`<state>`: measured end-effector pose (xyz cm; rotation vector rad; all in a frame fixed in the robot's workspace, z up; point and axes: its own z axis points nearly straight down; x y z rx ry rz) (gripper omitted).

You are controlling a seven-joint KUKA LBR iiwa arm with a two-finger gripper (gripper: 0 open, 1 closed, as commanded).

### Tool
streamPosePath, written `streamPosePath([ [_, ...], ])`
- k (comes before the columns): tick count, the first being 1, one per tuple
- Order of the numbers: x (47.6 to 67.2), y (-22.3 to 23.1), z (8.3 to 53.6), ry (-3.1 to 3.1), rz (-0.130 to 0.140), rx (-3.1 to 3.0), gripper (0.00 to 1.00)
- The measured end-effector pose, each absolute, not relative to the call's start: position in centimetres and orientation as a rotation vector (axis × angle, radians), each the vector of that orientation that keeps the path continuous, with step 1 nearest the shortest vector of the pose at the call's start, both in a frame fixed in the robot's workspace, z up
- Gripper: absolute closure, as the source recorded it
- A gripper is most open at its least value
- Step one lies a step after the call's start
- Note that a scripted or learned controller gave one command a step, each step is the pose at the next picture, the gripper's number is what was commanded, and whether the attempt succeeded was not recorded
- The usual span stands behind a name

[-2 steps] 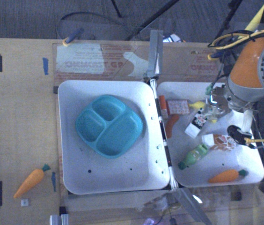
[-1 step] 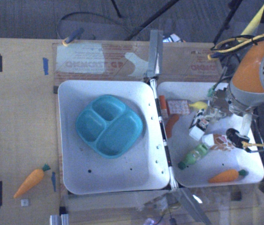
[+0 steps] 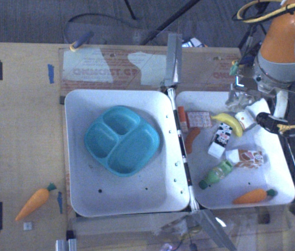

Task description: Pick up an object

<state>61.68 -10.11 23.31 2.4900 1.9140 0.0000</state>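
Observation:
The right bin [image 3: 281, 140] holds a yellow banana [image 3: 229, 122], a black-and-white carton [image 3: 220, 138], a pink box [image 3: 199, 119], a red-orange piece [image 3: 192, 138], a green bottle [image 3: 216, 174], an orange carrot [image 3: 252, 196] and a white-and-brown packet [image 3: 249, 157]. My gripper [image 3: 240, 101] hangs over the bin's far right part, just above and to the right of the banana. A small white object [image 3: 247, 117] lies right below it. Nothing is visibly held.
The left bin [image 3: 79, 109] carries a blue divided plate [image 3: 122, 140]. A second carrot [image 3: 32, 203] lies on the bench at the lower left, outside the bins. A metal divider [image 3: 181, 145] separates the two bins. Cables hang by the arm at the right.

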Motion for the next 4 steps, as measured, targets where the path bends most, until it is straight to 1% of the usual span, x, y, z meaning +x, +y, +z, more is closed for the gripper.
streamPosePath([
  [1, 61.8, -10.0, 24.3, 1.917, 0.0, 2.485, 1.0],
  [2, 61.1, -14.0, 12.0, 1.474, 0.028, 2.757, 1.0],
  [3, 64.7, -9.5, 24.6, 1.413, -0.001, 2.806, 1.0],
  [4, 66.7, -9.6, 11.4, 1.303, -0.003, 2.86, 1.0],
])
